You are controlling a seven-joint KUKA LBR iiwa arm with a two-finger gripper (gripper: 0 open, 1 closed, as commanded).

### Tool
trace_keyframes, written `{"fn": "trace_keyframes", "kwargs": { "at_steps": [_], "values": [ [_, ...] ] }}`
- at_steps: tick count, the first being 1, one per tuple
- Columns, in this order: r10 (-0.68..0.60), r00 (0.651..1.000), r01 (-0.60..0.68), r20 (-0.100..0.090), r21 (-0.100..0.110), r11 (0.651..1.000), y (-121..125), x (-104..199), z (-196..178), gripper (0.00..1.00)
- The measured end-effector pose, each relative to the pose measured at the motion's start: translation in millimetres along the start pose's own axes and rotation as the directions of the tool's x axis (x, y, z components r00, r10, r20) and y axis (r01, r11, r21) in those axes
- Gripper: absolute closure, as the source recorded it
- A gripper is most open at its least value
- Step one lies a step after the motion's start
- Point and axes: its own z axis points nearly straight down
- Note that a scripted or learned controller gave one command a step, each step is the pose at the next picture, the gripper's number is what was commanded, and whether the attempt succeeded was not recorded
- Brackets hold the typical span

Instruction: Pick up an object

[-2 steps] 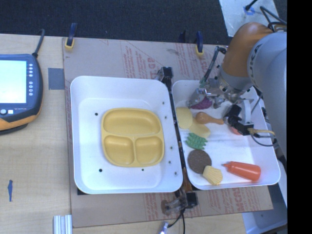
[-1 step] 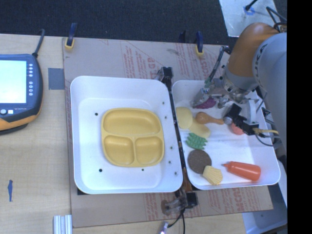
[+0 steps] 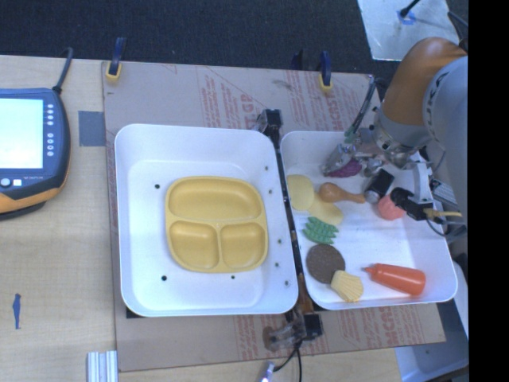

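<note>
Purple plastic shows just under the end effector (image 3: 350, 159), which hangs low over the far-left part of the right bin (image 3: 441, 253); whether it is open or clamped on that purple piece (image 3: 344, 167) I cannot tell.

Risks, as I judge them: the purple piece lies near the bin's far wall, so the tooling could scrape the rim or pinch only an edge and let the piece slip. The tan drumstick (image 3: 340, 192) and pink piece (image 3: 389, 208) lie near enough to be nudged.

Counts in the right bin: one purple piece, one pale yellow round (image 3: 299, 192), one yellow lump (image 3: 327, 212), one drumstick, one pink piece, one green ridged piece (image 3: 320, 230), one brown disc (image 3: 324, 261), one yellow wedge (image 3: 347, 286) at the near edge, one orange carrot-like piece (image 3: 395, 277) toward the near-right corner. The left bin (image 3: 135, 213) holds one yellow divided tray (image 3: 215, 223) at its middle. One pendant (image 3: 28, 146) sits at the surface's left edge.
</note>
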Motion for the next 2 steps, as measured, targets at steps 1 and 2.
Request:
{"fn": "trace_keyframes", "kwargs": {
  "at_steps": [1, 2],
  "values": [
    [-0.001, 1.0, 0.001, -0.001, 0.002, 1.0, -0.1, -37.8, -51.7, 0.0],
    [-0.001, 1.0, 0.001, 0.001, -0.002, 1.0, -62.1, -62.2, -2.7, 0.0]
  ]
}}
